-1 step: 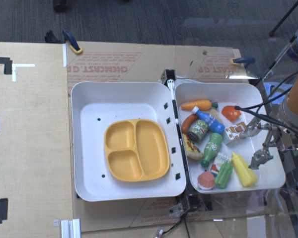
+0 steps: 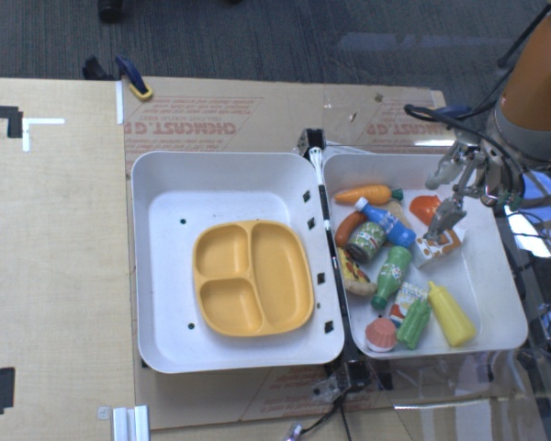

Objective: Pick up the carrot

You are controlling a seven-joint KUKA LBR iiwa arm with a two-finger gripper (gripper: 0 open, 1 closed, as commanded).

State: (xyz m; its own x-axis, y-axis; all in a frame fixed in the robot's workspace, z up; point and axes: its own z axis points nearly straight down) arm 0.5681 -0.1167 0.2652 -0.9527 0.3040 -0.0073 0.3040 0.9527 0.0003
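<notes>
The bench [image 2: 55, 246] carries two white bins side by side. The left bin [image 2: 165, 191] has just a yellow tray [image 2: 253, 277] in its middle, so there is lots of free room there. The right bin [image 2: 491, 283] is packed with toy food, and that is why the arm [image 2: 533, 81] comes in over that bin's far right corner.

The gripper [image 2: 445, 217] hangs near the bin's right wall, over a small white box [image 2: 439, 246] and beside a red thing [image 2: 423, 208]. Its fingers look loose with nothing between them.

The carrot [image 2: 363, 194] lies flat by the bin's far edge, close to the left wall, apart from the gripper. Its top side is free, so I think a grab from above could work.

A blue bottle [image 2: 386, 223] lies just beside the carrot and may bump the fingers. Nearer the front edge lie a green bottle [image 2: 392, 274], a yellow bottle [image 2: 450, 315] and a hot dog [image 2: 353, 269]
</notes>
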